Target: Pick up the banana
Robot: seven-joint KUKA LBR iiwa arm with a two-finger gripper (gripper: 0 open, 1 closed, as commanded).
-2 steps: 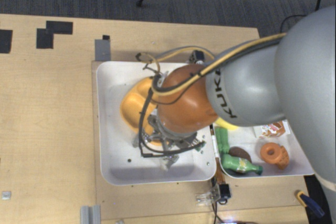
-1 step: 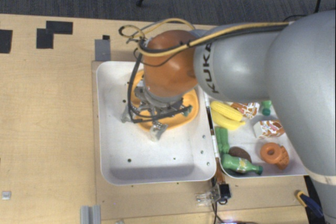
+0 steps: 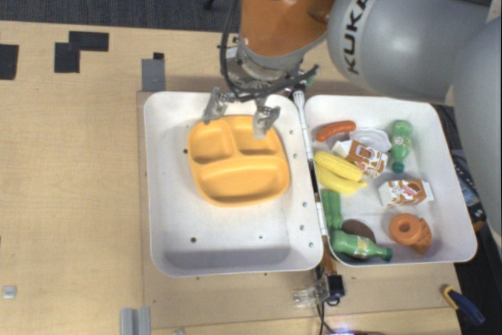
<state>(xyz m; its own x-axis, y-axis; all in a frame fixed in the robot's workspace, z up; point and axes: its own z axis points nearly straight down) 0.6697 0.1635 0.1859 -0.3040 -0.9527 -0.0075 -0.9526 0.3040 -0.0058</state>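
Sitting in the right-hand shallow white plastic bin (image 3: 439,243): one bright yellow toy banana (image 3: 338,171), plastic-looking, short and chunky with a slight curve. Looks almost doubled, like two stubby yellow lobes lying side by side, pointing roughly from upper left to lower right. Parked right up against the bin's left wall, near the divider between the bins.

Packed in close around it: a reddish-orange sausage-shaped toy (image 3: 335,129) just above, a small white-and-orange printed packet (image 3: 365,156) touching or nearly touching on the right, a green cucumber-like piece (image 3: 332,208) just below. Further down, a green toy bottle lying on its side (image 3: 362,248) with a dark brown lump (image 3: 359,229) beside it. Over on the right side, a small green upright bottle (image 3: 400,140), a second white printed packet (image 3: 405,191) and an orange ring-shaped donut toy (image 3: 410,231).

Meanwhile, over the left-hand white bin (image 3: 169,247): the two-finger metal claw (image 3: 238,111), spread open, nothing between the fingers, hanging above the far edge of an orange compartment tray (image 3: 236,161). One fingertip off the tray's upper-left corner, the other over its upper-right compartment. Well apart from the banana, with the bin divider in between. Pale wood-coloured counter (image 3: 70,192) underneath everything.
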